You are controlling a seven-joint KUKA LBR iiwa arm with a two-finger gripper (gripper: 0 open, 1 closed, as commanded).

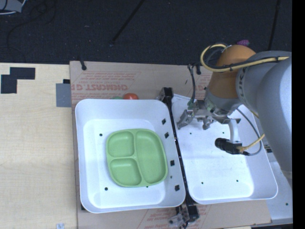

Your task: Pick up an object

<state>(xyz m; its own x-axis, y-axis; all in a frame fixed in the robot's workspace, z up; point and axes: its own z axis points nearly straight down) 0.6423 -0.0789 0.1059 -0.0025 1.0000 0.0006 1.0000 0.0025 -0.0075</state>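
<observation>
1. Left bin [90, 128]: I log this as my landmark. A shallow white tub on the surface [33, 147], side by side with the right bin [228, 185].

2. Green plate [137, 157]: three compartments, lying flat in the middle of the left bin floor. I count it as the likeliest thing to pick, and it is untouched where it lies.

3. Red object [130, 97]: small and round, just past the far rim of the left bin, on the cardboard [109, 82]. A fleck of green shows beside it; too small for me to name.

4. Gripper [196, 119]: to the right of the left bin, across the divide between the two, low over the far part of the right bin. I see metal prongs below the wrist, but from this slant I cannot tell how they stand. Nothing shows between them.

5. Black part [226, 145] with a cable: hangs off the arm, further right of the left bin; I take it for rig hardware.

6. Progress, my reading: nothing is lifted. The whole pick is left to do: approach an object, close on it, raise it. From where the gripper sits, the plate is well apart.
</observation>
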